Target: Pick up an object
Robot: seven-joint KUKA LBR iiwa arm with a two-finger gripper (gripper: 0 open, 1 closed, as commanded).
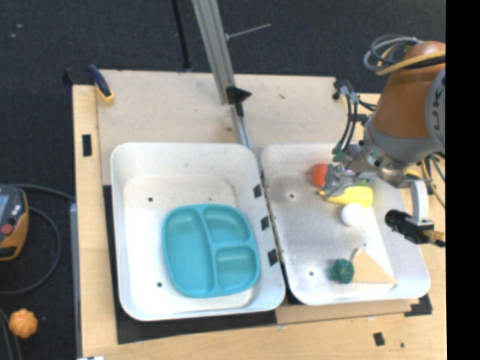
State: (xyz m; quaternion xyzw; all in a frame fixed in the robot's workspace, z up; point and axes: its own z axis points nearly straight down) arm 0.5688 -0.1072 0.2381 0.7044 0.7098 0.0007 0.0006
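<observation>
Yellow block (352, 196) sits in the right bin (300, 231), directly under the gripper (339, 177), long axis roughly left-right, orange piece (320, 175) just left, white ball (352, 216) just below. Can't tell if the claw is open or closed. Only a short drop looks needed.

Even overhead light washes the white bins (187, 160) pale; the frame is soft, grainy, shadows faint.

Bench (172, 111) — two white bins (142, 171)
</observation>
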